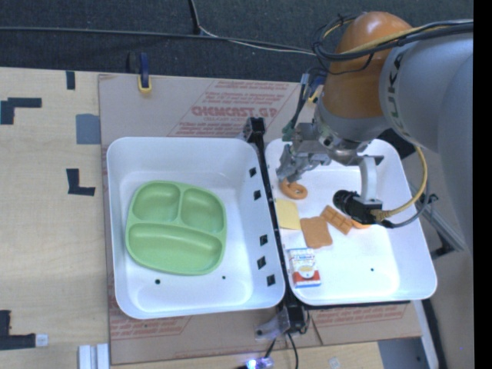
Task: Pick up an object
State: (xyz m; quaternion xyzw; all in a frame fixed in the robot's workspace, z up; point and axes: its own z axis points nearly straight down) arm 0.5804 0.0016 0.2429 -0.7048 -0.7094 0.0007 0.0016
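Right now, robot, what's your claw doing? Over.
Gripper low over orange ring, right bin. Nothing seen held. Yellow slice close beside.

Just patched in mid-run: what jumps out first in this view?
The grey arm with its orange band looms over the right bin, its claw down by a small orange piece near the divider. In the left bin lies a green divided plate.
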